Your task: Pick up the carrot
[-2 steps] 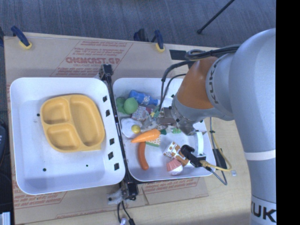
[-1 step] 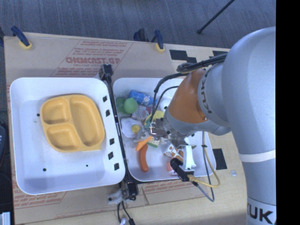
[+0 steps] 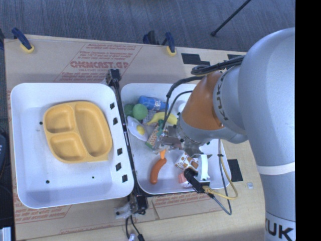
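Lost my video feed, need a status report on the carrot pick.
Gripper low in right white bin, fingers unclear. Small orange carrot lying on bin floor just below it, not held. Toy clutter beside.

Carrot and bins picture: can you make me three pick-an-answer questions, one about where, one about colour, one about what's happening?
1. Where is the carrot?
A. right bin
B. left bin
C. on the plate

2. What colour is the plate?
A. blue
B. yellow
C. red

3. What is the carrot doing?
A. lying on the bin floor
B. hanging from the gripper
C. standing on the plate

Answers: 1 A, it lies among the toys in the right bin. 2 B, the divided plate is yellow. 3 A, it rests flat below the gripper.
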